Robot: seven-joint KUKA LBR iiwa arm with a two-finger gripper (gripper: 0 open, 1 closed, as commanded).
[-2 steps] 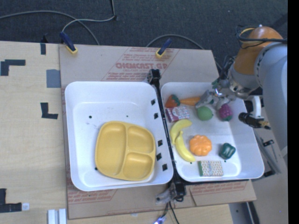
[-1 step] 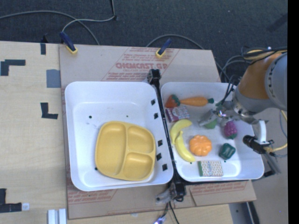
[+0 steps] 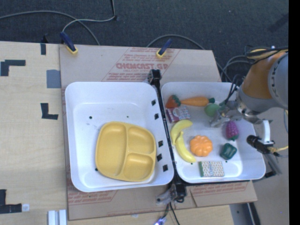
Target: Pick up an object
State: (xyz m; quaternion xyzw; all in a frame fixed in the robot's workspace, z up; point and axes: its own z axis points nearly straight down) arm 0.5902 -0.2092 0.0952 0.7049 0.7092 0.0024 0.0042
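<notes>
The right bin (image 3: pixel 255 170) holds several toy foods. An orange carrot (image 3: pixel 194 101) lies at the back beside a small red piece (image 3: pixel 174 101) and a pink packet (image 3: pixel 181 114). A yellow banana (image 3: pixel 180 139) curves along the left wall. An orange pumpkin-like fruit (image 3: pixel 201 145) sits mid-bin, with a dark green piece (image 3: pixel 228 151) and a speckled card (image 3: pixel 212 168) nearer the front. My gripper (image 3: pixel 219 118) is low in the bin, between a round green fruit (image 3: pixel 211 109) and purple grapes (image 3: pixel 232 129). I see nothing held.
The left bin (image 3: pixel 75 102) contains a yellow divided plate (image 3: pixel 125 151). The grey arm with its orange band (image 3: pixel 262 81) comes in over the right bin's right wall. Both bins rest on cardboard (image 3: pixel 136 62) held by clamps, with cables behind.
</notes>
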